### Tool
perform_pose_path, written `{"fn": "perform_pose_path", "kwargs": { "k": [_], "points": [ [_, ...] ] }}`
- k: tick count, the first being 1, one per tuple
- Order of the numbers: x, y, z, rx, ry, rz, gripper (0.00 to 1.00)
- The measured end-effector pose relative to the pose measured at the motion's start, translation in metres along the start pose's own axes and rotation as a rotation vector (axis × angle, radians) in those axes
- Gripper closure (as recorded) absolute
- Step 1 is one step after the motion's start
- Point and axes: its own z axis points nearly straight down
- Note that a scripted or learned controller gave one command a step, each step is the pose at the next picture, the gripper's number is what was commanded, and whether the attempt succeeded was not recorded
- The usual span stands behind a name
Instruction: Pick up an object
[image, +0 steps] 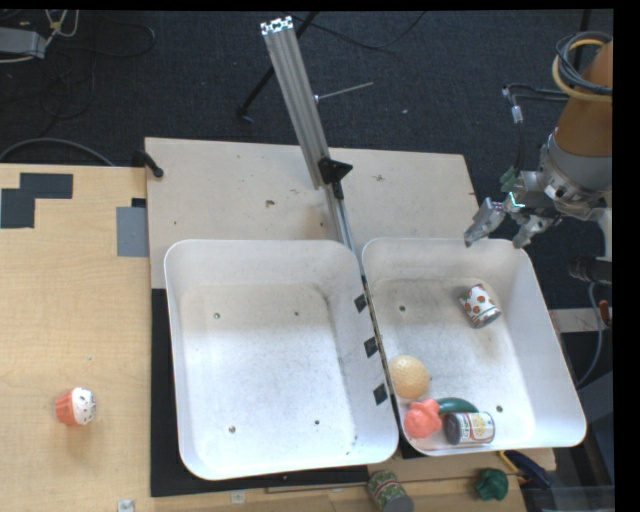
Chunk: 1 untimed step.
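While the grey arm with its orange band reaches in from the right side of the camera view, its end effector (503, 227) hangs above the far right corner of the right bin (545, 318), its two fingers spread apart with nothing between them.

Inside the right bin, a small white can with red markings (479, 305) lies tilted, near the far right part of the floor and a little below the end effector. Toward the bin's near left corner sits a tan round ball (409, 376), close to the wall shared with the left bin (190, 300). Just nearer than it, a pink-orange soft toy (423, 419) rests against the near wall, touching a dark jar with a pale label (469, 428) that lies on its side. A green object (458, 404) peeks out just behind the jar; its kind cannot be told.

On the wooden bench (60, 300) well to the left of both bins stands a small orange and white figure (76, 406). At the near edge, below the right bin, lie a green toy (490, 484) and a dark patterned cylinder (385, 488). A slanted aluminium rail (300, 100) rises from the far side between the bins.
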Motion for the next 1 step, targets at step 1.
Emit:
{"fn": "perform_pose_path", "kwargs": {
  "k": [1],
  "points": [
    [0.0004, 0.0009, -0.0026, -0.004, -0.001, -0.002, 0.00]
  ]
}}
